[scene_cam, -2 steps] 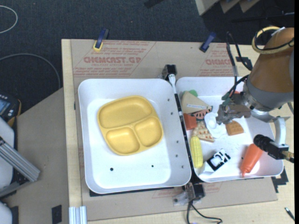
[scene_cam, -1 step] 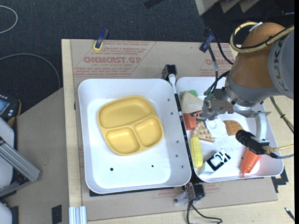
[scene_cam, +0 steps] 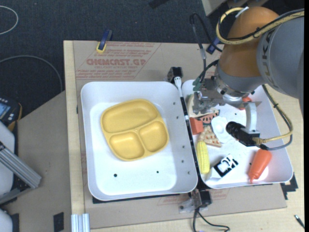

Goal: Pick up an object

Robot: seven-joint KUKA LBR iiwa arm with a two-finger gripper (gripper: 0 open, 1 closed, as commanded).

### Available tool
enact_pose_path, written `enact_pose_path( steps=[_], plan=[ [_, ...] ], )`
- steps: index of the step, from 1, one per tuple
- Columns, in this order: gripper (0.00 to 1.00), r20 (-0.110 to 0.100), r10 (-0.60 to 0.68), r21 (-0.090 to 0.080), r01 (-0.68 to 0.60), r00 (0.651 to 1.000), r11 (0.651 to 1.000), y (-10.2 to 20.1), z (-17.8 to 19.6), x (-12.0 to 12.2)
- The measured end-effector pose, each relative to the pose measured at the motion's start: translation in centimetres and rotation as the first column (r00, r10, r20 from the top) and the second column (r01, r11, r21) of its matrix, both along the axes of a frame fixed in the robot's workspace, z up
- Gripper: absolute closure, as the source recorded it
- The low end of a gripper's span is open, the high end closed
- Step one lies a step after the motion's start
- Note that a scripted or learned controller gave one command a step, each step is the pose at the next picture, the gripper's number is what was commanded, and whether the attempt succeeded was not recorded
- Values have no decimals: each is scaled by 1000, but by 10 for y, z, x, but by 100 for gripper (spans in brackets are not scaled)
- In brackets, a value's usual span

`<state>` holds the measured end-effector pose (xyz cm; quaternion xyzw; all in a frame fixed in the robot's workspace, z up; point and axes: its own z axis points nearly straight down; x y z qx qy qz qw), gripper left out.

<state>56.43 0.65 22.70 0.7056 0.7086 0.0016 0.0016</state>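
1. Jaws: cannot tell if apart or together, my gripper (scene_cam: 206, 102) is seen from above and its own body hides them; nothing visibly held
2. Nearest candidate is the red block (scene_cam: 196, 125), in the right bin (scene_cam: 244, 153) close to its left wall, just below my gripper in the view; a pizza slice toy (scene_cam: 210, 138) lies just beside its lower right, contact unclear
3. To pick well, my judgement: centre over the block, come straight down, stay off the bin wall and off the pizza slice so only one thing gets pinched
4. Also in the right bin: corn cob (scene_cam: 203, 157) along the left wall, black-and-white piece (scene_cam: 225, 165) just beside it, orange carrot-like thing (scene_cam: 259, 164) toward the right wall, white round thing (scene_cam: 219, 127) near the pizza slice
5. Left bin (scene_cam: 96, 158) holds one yellow divided plate (scene_cam: 134, 128), three compartments with nothing in them, well apart from my gripper
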Motion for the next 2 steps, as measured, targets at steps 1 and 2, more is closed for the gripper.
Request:
enact_pose_path(
  steps=[1,2],
  plan=[
    [100,-1,0,0,0,1000,1000,49,-12,22],
    [100,-7,-3,0,3,1000,1000,55,-8,10]
  ],
)
